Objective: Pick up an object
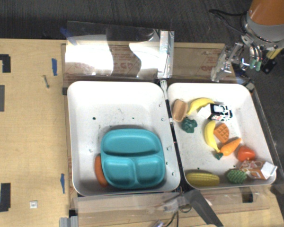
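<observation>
A: So, where is the gripper [226, 63]?

B: It hangs past the far edge of the right bin [255, 108], near the top right corner. The grey arm [267, 13] with the orange band comes in from the right.

A: Is it holding a toy?

B: No toy sits between its fingers. How wide the fingers are is too hard to tell from up here.

A: Which toy is closest?

B: The top banana [200, 104]. It lies in the right bin, nearer the camera than the gripper and a bit to the left. Its long side runs mostly left to right, with a curve.

A: What is beside it?

B: A small black and white toy [221, 111] just to its right, and a tan piece [179, 109] to its left.

A: And the left bin [85, 126]?

B: It has a blue tray [131, 157] in it, well apart from the gripper. The right bin is probably the one to go for.
</observation>
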`<state>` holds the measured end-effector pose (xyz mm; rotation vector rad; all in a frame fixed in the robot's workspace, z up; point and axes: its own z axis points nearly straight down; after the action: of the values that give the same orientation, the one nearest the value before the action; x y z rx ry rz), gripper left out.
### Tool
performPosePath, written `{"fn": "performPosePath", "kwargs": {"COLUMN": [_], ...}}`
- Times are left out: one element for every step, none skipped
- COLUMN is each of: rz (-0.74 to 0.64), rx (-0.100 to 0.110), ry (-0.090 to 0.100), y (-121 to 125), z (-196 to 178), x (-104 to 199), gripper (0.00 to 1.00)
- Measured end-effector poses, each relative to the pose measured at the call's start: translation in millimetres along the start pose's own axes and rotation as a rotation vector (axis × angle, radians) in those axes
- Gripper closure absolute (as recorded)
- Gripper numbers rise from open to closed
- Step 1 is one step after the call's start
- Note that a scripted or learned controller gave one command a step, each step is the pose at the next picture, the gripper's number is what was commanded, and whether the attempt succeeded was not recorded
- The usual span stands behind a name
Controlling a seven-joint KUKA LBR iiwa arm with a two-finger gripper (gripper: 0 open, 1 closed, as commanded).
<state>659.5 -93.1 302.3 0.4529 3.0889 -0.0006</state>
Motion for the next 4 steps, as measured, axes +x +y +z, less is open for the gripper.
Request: {"fn": "performPosePath", "kwargs": {"rz": [-0.123, -0.149, -0.347, -0.515], "rx": [0.001, -0.001, -0.002, -0.004], "ry": [0.019, 0.008, 0.016, 0.017], "y": [-9, 25, 18, 65], "z": [60, 18, 31, 52], "x": [79, 12, 9, 12], "gripper": [1.00, 1.00, 1.00, 1.00]}}
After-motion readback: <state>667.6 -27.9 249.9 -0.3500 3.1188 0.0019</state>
